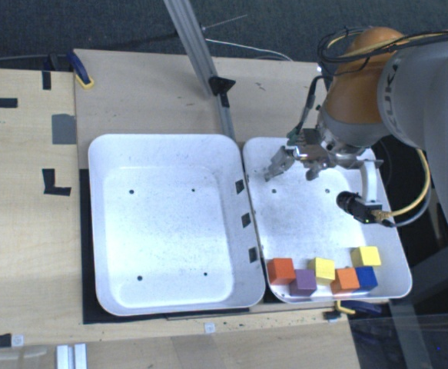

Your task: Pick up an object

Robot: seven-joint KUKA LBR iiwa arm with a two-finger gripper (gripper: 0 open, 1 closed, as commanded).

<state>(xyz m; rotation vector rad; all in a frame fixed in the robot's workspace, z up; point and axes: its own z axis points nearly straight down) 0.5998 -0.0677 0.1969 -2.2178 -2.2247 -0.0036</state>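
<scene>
Camera view, hand (293,166) open and holding nothing above right bin (300,206), blocks (321,274) clustered at near edge, purple block partly hidden.

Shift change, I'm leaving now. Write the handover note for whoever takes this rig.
Pincer: open, holding nothing, up over the far end of the right bin.
Blocks: six, all bunched along the near edge of that bin: orange block, purple block, yellow block, second orange block, blue block, second yellow block.
Left bin: no blocks in it.
Done: nothing picked yet.
Left: bring the pincer to the near edge, close on one block, lift. They sit close together, so an end one looks easiest.
</scene>
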